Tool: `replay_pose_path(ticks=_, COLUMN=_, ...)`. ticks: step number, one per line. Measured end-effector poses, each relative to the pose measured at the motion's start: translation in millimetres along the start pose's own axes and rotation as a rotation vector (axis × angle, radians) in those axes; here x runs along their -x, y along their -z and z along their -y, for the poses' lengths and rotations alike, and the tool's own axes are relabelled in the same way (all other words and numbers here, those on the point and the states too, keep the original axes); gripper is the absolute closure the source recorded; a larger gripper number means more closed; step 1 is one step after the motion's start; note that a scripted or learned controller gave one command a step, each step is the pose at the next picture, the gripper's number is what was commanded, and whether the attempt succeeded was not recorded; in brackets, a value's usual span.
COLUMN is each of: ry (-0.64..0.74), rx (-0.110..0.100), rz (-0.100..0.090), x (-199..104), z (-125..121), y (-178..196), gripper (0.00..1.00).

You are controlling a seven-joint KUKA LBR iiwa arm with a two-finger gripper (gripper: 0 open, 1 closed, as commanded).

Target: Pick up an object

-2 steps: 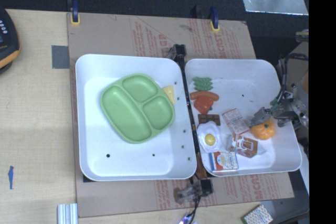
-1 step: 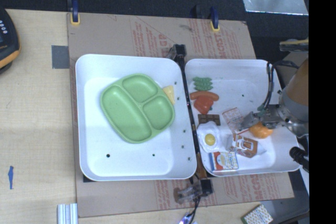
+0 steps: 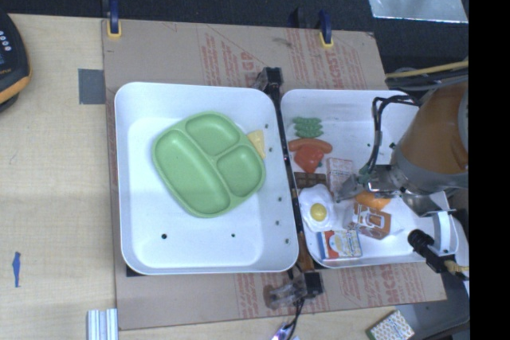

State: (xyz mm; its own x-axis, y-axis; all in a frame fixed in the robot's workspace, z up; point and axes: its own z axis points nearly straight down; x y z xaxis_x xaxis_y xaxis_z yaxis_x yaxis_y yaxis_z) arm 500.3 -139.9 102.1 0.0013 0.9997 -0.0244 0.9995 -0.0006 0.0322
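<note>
Gripper [image 3: 351, 189] hangs low over the right bin [image 3: 351, 103], its metal tip among the toy food; whether it clasps anything, I cannot tell. Just beside it lie a small pale packet [image 3: 340, 170] and an orange piece [image 3: 373, 201], with a fried egg [image 3: 317, 210] and a printed box [image 3: 343, 244] nearer. Farther off rests a carrot [image 3: 309, 149]. In the left bin [image 3: 135, 171] sits a green divided plate [image 3: 209, 163].
</note>
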Motion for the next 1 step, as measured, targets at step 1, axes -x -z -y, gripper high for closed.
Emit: replay_pose_path(ticks=1, ry=0.002, rx=0.001, rz=-0.001, x=1.3, z=-1.7, y=12.2, gripper=1.0)
